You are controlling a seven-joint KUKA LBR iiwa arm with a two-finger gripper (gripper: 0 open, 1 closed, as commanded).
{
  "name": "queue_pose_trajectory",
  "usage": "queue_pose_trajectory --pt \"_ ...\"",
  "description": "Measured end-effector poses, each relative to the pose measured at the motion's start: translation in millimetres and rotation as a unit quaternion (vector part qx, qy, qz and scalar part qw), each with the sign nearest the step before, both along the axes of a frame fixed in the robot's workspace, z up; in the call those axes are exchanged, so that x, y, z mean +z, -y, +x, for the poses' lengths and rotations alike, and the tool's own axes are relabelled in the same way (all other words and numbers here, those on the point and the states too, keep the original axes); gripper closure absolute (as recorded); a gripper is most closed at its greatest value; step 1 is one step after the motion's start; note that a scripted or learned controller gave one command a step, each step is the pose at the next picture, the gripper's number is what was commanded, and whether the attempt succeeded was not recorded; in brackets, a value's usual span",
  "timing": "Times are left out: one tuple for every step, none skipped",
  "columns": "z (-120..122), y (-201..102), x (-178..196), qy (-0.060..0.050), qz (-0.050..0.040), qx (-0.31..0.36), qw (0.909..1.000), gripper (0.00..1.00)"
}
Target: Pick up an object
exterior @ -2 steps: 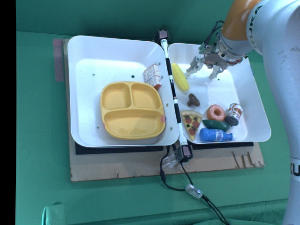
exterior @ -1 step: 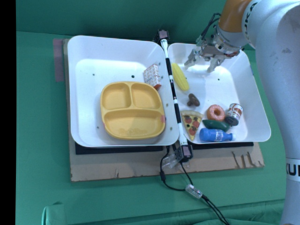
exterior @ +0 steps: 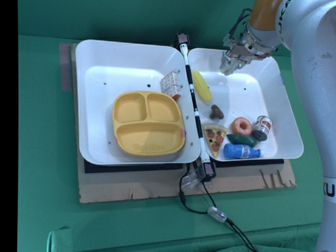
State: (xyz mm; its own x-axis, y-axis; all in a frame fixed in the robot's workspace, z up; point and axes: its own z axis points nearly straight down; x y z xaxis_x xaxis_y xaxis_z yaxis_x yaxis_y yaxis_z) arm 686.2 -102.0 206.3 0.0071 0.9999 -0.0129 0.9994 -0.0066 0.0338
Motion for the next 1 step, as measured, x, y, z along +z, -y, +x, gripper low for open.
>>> queue_pose_trajectory --pt "-0.1 0.0 -0.1 0.0 -0.0004 0.0 1.0 0.0"
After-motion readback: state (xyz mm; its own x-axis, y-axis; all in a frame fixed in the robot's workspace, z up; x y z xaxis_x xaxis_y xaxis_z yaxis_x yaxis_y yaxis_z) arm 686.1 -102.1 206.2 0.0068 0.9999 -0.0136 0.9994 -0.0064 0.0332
